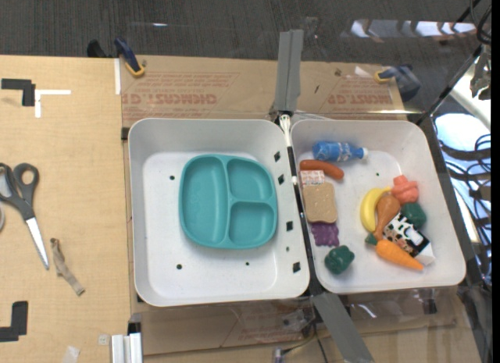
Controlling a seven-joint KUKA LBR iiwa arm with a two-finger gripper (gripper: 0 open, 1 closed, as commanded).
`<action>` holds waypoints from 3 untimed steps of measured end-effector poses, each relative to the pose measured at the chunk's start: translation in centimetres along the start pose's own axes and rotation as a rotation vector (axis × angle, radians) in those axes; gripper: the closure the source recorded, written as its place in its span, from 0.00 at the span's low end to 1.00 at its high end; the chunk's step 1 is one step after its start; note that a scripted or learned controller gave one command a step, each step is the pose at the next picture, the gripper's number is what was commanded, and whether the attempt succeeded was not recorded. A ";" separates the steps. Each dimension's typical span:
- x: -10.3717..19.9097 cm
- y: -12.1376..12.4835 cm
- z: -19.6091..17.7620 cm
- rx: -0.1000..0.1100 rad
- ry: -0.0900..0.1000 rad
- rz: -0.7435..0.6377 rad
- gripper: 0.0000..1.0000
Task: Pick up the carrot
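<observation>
Carrot [399, 255] lies low in the right bin [445, 197], touching the black-and-white carton [408, 234]. We can't tell the claw's state. We'd descend across its width, clear of the carton and 1 banana [370, 209] nearby.

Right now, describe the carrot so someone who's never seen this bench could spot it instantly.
Look in the right bin, at its near right corner. The carrot lies there on its side, just below a black-and-white carton. It is the tapered, bright orange piece nearest the bin's front edge.
</observation>
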State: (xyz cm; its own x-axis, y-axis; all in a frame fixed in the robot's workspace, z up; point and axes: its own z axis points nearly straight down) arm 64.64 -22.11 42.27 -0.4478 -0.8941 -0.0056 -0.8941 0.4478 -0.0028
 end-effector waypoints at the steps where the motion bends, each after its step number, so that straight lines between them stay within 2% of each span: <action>1: 4.9 9.6 9.9 -0.003 0.003 0.176 1.00; 2: 1.5 3.1 -0.8 -0.002 0.002 0.115 1.00; 3: 5.2 10.3 -4.3 -0.003 0.001 -0.196 1.00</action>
State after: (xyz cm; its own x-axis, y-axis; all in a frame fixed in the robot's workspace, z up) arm 53.05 -22.15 46.47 -0.2649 -0.9643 -0.0038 -0.9643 0.2649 -0.0006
